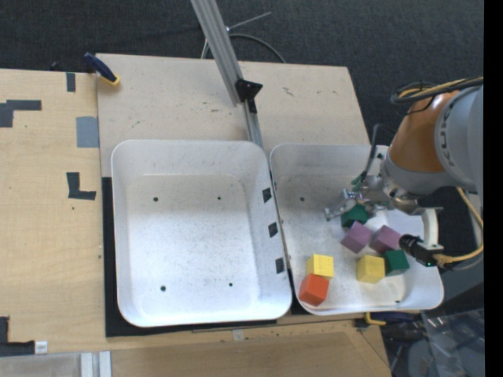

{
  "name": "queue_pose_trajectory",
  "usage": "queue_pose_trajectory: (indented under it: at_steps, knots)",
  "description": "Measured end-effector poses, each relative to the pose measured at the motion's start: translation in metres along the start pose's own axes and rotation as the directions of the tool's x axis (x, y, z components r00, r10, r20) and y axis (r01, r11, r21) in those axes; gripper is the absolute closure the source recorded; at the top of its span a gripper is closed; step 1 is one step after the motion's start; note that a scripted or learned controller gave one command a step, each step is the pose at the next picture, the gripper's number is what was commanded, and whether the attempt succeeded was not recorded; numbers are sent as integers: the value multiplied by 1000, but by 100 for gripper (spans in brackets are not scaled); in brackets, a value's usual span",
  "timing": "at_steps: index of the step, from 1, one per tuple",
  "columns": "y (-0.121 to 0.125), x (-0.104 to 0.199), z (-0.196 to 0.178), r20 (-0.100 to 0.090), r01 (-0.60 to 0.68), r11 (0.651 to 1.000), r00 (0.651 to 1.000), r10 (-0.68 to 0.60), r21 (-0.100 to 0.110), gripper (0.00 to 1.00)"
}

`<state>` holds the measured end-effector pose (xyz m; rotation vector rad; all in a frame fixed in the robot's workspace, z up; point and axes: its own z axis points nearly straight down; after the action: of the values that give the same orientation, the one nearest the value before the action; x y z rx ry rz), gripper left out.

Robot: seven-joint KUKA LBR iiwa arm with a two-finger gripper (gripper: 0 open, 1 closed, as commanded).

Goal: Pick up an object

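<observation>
Green small block (355, 215), probably light, stiff foam or wood: you should grip its flat opposite faces. It sits in the right white bin (302, 171), beside two purple cubes (357, 236), directly at the claw (351, 207). Whether the claw is parted or together, you cannot tell.

The arm (440, 144) is running off the frame's right edge, and the gripper (355, 204) is covering most of a dark green block (355, 215), its fingers too blurred to read.
</observation>
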<state>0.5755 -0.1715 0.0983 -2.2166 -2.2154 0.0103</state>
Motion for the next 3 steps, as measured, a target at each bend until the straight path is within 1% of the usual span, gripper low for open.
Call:
queue_pose_trajectory:
  at_steps: [1, 2, 3]
  knots:
    - [-29, -37, 2, 2, -2, 1000, 1000, 2, -7, 0]
    - [-89, 21, 4, 5, 8, 1000, 1000, -7, -27, 0]
    - [-89, 27, 5, 3, 5, 1000, 1000, -5, -21, 0]
